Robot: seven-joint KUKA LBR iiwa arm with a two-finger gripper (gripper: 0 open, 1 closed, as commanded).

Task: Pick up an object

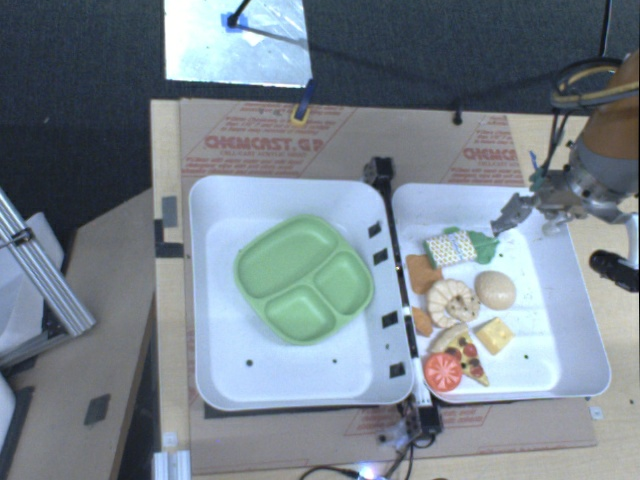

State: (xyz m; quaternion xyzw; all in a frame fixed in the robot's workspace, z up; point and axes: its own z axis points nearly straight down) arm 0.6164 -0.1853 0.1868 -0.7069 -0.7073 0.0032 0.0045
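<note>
So the pick hasn't really happened yet as far as I can tell, nothing is lifted and all the toy food is sitting in the bin. Biggest stuff first: the desk is plain light wood with a printed cardboard sheet under two shallow white bins, smooth moulded plastic with rounded corners. The left bin carries a pale green divided plate, matte plastic, three compartments, turned at a slant. The right bin has the food pile along its left side. The arm comes in from the right, grey metal with the orange band, and the gripper hangs low over the bin's upper part, just beside the green end of a wrapped snack pack; can't tell whether it's spread or pressed together, it's too small and blurry there. Below that: a ridged round pastry thing, a smooth beige egg-shaped piece, a glossy red tomato, a pizza slice and a little yellow cheese wedge. Whole grasp and lift are left.
</note>
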